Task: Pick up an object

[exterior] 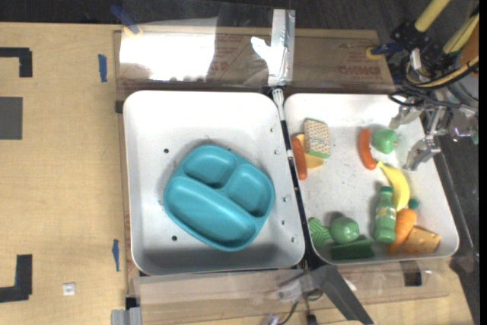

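Left bin (pixel 144 164): shallow, white, rounded corners; holds one teal divided plate (pixel 219 195) with three compartments, lying flat and turned at an angle near the bin's middle, clear of all four walls. Right bin (pixel 342 171): same make, set just beside the left bin along a shared middle edge; holds toy food. Against that middle edge, an orange carrot-like stick (pixel 299 157) lying lengthwise, with a tan waffle-patterned piece (pixel 317 138) and a small yellow wedge just beside it. Further from the left bin, near the right bin's top, a round green toy (pixel 384 140) touching a red-orange sausage-shaped piece (pixel 367 149). Below these, a yellow banana (pixel 397 185), curved, its lower end meeting a small green bottle (pixel 385 214) that lies beside an orange carrot (pixel 405 223). In the corner farthest from the left bin, an orange-brown wedge (pixel 422 240) against the wall. Along the near wall, a green ball (pixel 345 229) sitting among dark green leafy and block-shaped pieces (pixel 351 248), closest of the lower group to the left bin. Gripper (pixel 424 135): metallic, at the right bin's far edge on the side away from the left bin, just beside the round green toy and above the banana; its two fingers look spread a little apart, with nothing seen between them. Behind both bins, a clear plastic sheet (pixel 198 49) taped over brown cardboard (pixel 342 57). A pale wooden bench top (pixel 53 164) with black corner marks and blue tape bits lies beyond the left bin's outer side.
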### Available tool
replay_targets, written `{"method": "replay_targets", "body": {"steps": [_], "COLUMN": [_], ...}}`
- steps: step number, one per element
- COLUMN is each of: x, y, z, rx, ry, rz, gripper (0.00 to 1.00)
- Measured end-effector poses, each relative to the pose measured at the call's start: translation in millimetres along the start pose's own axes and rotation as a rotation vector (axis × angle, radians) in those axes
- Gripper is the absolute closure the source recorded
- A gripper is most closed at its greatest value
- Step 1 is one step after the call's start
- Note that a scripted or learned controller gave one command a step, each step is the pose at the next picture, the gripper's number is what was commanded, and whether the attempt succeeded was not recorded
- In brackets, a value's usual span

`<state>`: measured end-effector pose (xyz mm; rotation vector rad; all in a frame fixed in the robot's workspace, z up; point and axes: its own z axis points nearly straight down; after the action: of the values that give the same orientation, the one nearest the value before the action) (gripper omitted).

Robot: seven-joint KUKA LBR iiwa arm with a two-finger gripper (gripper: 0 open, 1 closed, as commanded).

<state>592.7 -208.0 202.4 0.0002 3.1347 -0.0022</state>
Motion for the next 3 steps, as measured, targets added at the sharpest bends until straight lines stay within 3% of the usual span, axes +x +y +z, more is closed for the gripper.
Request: {"method": "replay_targets", "body": {"steps": [1,2,3], "x": [31,105,108], "y": [3,-4,60], "z": [104,113,112], "rx": [0.001,0.002,-0.001], "ry": [-0.002,-0.005,-0.011], "rz": [0.152,0.245,0.268], "gripper": [0.00,0.00,0.00]}}
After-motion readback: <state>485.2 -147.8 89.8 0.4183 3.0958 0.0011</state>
